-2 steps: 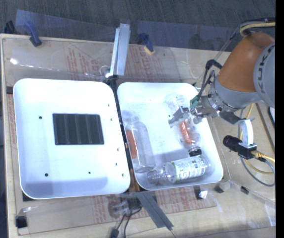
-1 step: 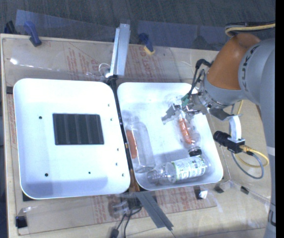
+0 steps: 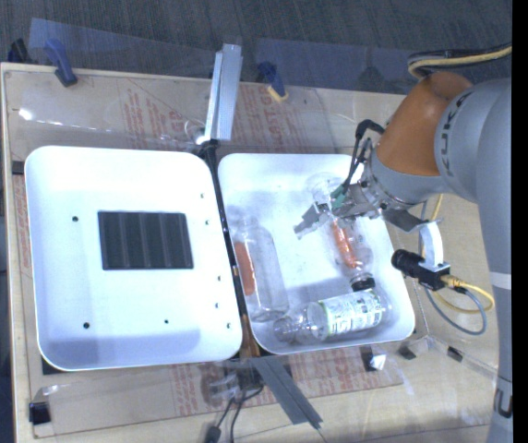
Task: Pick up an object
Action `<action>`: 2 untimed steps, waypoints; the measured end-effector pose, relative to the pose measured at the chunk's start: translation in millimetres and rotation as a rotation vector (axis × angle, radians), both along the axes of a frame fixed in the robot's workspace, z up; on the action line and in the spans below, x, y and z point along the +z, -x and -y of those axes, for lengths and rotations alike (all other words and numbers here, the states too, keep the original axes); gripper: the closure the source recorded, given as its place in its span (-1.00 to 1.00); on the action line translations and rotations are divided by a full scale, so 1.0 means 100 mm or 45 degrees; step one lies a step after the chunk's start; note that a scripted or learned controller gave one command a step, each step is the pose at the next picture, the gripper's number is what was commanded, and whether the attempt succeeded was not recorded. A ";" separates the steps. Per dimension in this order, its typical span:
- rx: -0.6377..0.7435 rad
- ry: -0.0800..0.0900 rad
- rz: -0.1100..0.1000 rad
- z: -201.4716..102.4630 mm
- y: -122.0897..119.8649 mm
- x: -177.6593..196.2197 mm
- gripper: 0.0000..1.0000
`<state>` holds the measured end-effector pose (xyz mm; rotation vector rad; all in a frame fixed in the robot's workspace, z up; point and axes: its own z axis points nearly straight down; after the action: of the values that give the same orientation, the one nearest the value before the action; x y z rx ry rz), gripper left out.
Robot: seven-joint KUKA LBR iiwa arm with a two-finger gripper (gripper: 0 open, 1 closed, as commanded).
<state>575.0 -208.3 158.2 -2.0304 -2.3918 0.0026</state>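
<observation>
Progress is slight as I judge it: my gripper (image 3: 322, 212) sits low inside the right bin (image 3: 246, 178), and nothing is lifted yet. Whether my tool is released or clenched I cannot tell, since the metal parts blur into the pale floor and clear plastic beneath them. The likeliest target, a clear bottle with an orange insert (image 3: 347, 245), lies just below and to the arm side of my tool, close enough that it may be touching, though I cannot tell. A second clear bottle with an orange strip (image 3: 253, 270) lies on the far side from my arm, along the wall that divides the bins. A labelled bottle with a black cap (image 3: 338, 317) rests further down, against the near wall. What is left is the whole grasp and lift. The bottles are transparent, round and likely to roll or slip, and the one nearest me has its lower end close to the labelled bottle's cap, which could crowd a closing move. The left bin (image 3: 52, 183) holds a dark ribbed panel (image 3: 145, 240), well apart from my tool
</observation>
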 end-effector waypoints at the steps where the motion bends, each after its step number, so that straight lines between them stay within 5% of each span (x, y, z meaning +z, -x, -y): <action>1: 0.014 0.000 -0.002 0.00 0.08 -0.02 -1.00; 2: 0.013 0.000 -0.002 0.00 0.08 -0.02 -1.00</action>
<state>566.7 -208.7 156.0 -2.0175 -2.4016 0.0039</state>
